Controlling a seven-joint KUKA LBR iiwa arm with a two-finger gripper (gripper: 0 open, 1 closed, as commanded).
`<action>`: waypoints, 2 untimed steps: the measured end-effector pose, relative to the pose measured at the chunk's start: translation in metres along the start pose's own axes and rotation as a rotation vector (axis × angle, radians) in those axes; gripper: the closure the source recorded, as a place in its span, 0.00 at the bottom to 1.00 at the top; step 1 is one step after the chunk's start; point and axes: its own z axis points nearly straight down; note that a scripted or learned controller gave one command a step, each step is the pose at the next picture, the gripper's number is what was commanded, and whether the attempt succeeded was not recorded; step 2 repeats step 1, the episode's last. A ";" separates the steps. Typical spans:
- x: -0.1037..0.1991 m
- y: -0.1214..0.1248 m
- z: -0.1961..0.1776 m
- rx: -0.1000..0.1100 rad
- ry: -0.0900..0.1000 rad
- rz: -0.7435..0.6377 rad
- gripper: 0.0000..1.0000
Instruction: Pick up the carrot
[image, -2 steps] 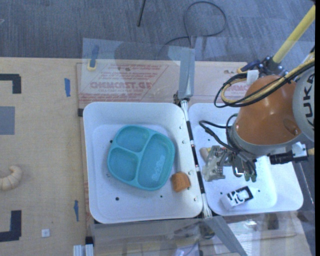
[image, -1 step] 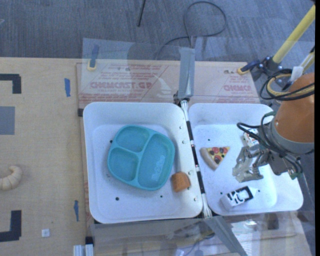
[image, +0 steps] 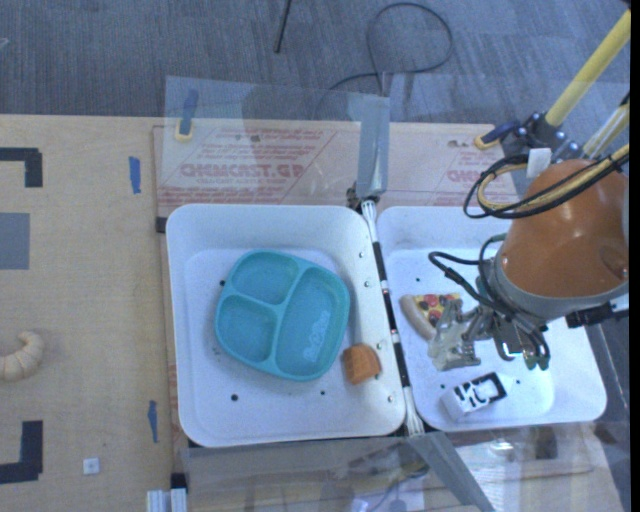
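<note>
- The carrot (image: 361, 363) is a short orange chunk lying in the left bin (image: 190, 240), near that bin's lower right corner, just beside the teal divided plate (image: 283, 314) and close to the wall shared with the right bin (image: 585, 400).
- It looks like a small toy piece, so I judge it light and stiff, with a smooth, rounded skin that may slip or roll under a loose pinch.
- It is stubby, so the best hold seems to be across its narrower width at the middle, with the jaws coming straight down and one finger in the gap between carrot and plate rim.
- The plate edge and the bin wall crowd it on two sides, which leaves little room; a nudge could push it against either.
- The gripper (image: 455, 345) hangs over the right bin, near a pizza slice (image: 432, 306) and above a small black-and-white object (image: 474, 392), well apart from the carrot.
- Whether the jaws are spread or pressed together I cannot tell; cables and metal parts blur them.
- A pale croissant-shaped toy (image: 20, 356) lies on the tabletop (image: 80, 250) far to the left.
</note>
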 end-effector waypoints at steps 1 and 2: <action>-0.011 0.017 0.000 0.000 -0.004 -0.434 1.00; -0.011 0.017 0.000 0.000 -0.004 -0.434 1.00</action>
